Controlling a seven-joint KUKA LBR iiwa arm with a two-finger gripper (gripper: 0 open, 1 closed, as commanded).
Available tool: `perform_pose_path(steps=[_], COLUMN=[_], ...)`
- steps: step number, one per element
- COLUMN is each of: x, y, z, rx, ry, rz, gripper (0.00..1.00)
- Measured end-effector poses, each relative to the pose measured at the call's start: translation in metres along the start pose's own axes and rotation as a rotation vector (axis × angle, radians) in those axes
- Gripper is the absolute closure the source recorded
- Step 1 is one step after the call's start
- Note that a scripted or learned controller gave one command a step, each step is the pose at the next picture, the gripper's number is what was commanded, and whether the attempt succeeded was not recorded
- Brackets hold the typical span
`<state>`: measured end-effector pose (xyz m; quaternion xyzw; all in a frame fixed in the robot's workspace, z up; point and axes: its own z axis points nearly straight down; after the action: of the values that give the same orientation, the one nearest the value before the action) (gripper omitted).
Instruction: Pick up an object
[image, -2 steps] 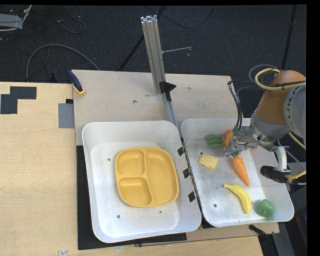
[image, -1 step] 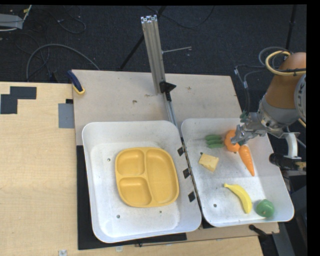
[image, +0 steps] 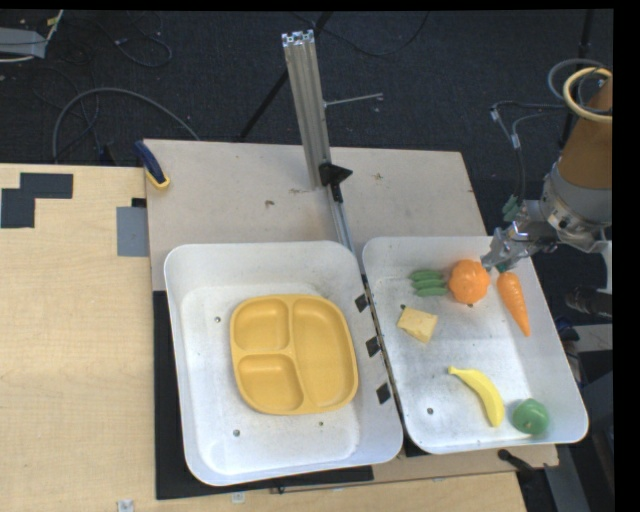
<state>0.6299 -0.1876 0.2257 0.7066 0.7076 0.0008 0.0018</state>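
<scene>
The right bin (image: 560, 410) holds an orange ball-shaped fruit (image: 468, 282), a carrot (image: 515, 302), a green bean pod (image: 428, 283), a pale yellow cheese wedge (image: 417, 324), a banana (image: 482, 394) and a green pepper (image: 530, 416). My gripper (image: 505, 250) hangs over the bin's far right edge, just above and right of the orange fruit, close to the carrot's top. Nothing shows between its fingers.
The left bin (image: 190, 400) holds a yellow divided plate (image: 293, 353). A metal post (image: 310, 110) rises behind the bins. Black clips (image: 370, 345) sit along the seam between the bins. The arm's grey body with orange band (image: 590, 130) stands at the right.
</scene>
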Motion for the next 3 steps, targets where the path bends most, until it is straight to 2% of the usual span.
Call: perform_pose_path(steps=[1, 2, 3], x=[-0.001, 0.059, 0.103], y=[0.000, 0.006, 0.007], z=[-0.032, -0.031, -0.020], rx=[0.002, 0.007, 0.008], ry=[0.001, 0.003, 0.003], rz=[0.000, -0.003, -0.002], gripper=[1.00, 1.00, 1.00])
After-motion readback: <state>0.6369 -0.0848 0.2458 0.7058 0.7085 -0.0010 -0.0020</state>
